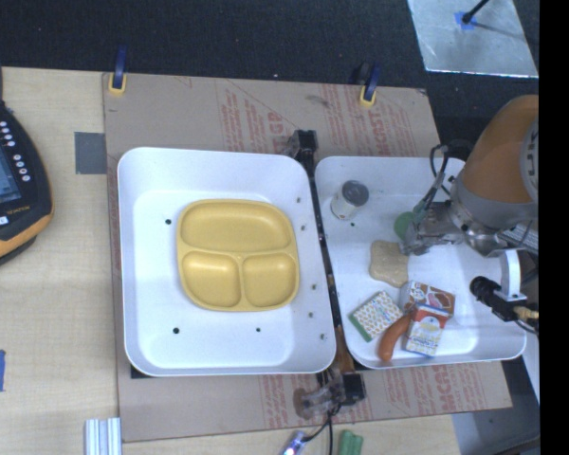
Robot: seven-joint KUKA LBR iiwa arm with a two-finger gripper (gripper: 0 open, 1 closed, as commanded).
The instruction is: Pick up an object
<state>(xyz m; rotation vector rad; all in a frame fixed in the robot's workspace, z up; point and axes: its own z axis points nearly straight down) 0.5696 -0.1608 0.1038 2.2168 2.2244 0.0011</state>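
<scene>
Lowest in frame, so prob. nearest the lens: a clamp (327,398) w/ wires at the bench's front edge, below where the two bins meet. Just above it, right bin (474,351) holds the candidates: orange carrot-shaped piece (393,336), small green-patterned packet (375,315) touching it on the left, red-and-white carton (427,318) on its right. Behind those, a pale beige slab, maybe toy bread (389,263), a green item (404,225) partly hidden by the arm, and a grey-lidded little jar (350,198) near the bin's back-left corner.

Left bin (152,349) carries a yellow divided plate (237,254), well apart from the arm's work area.

Gripper (421,237) sits low over the right bin, between green item and bread; whether it's apart or closed, can't tell, wrist housing blocks the tips. Nothing visibly held.

Handling guess: all look light. Carton and packet prob. thin, crushable, lying flat, hard to get under. Carrot rounded, could roll or slip; take it across the middle. Bread looks softest and thickest, nearest the tool; pinch across its short width, not the corners. Jar is stiff but smooth-sided; grip at the lid.
</scene>
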